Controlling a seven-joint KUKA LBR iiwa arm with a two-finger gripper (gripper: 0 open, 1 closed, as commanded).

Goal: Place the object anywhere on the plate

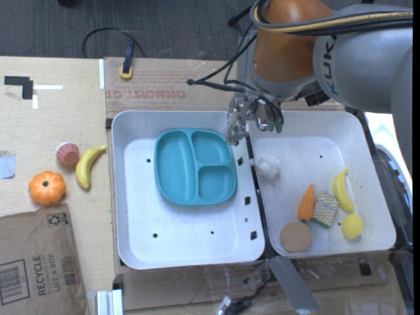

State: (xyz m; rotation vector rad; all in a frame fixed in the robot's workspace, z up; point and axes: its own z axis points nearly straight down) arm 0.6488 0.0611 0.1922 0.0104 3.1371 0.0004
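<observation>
teal plate (195, 166): lying in left bin (131, 195)
gripper (252, 118): hovering over far bin divider; grip state unclear
carrot (306, 202), sponge (325, 210), banana (341, 190): sitting in right bin (367, 149)

Wooden bench (39, 120), two white bins (131, 195) side by side, small pumpkin (47, 188), banana (88, 166), pink cupcake (67, 154), cardboard sheet (39, 261).

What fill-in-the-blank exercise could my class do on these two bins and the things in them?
1. The turquoise divided plastic plate lies in the ____ white bin.
2. The plate has ____ compartments.
3. The orange toy carrot lies in the ____ white bin.
4. The small orange toy pumpkin sits on the ____ board outside the bins.

Missing words: left; three; right; wooden
</observation>
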